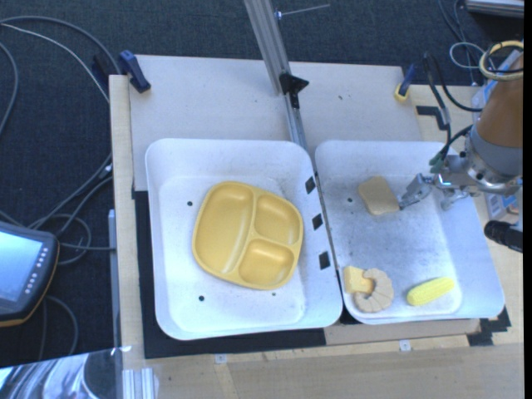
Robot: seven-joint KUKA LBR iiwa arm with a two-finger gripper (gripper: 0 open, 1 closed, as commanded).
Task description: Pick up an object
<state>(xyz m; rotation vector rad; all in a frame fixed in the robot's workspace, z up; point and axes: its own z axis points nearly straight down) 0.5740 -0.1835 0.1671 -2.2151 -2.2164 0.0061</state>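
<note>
The bench (216, 98) carries two shallow white bins side by side, and the claw (413, 191) hangs over the right bin (407, 248), near its upper right part, on the end of the grey arm (499, 131) with its orange band that comes in from the right edge. The left bin (166, 223) lies well to the left of the claw, across the divider, and holds a yellow compartment tray (248, 234) with three sections, sitting flat and slightly turned; it is far from the claw. A slanted metal pole (270, 32) rises from the seam between the bins, up and to the left of the claw. Inside the right bin, the nearest thing is a tan bread piece (378, 195), just to the left of the claw's tip, close to touching it, though nothing can be seen between the fingers. Whether the claw is spread or pressed together cannot be told from this angle, since the tip reads as one dark grey shape. Below the claw, near the bin's lower edge, lies a yellow corn cob (431, 290), well apart from it. Below and to the left of the claw, in the lower left corner of the right bin, a round tan cookie (378, 289) rests touching a small yellow cheese wedge (358, 280).
</note>
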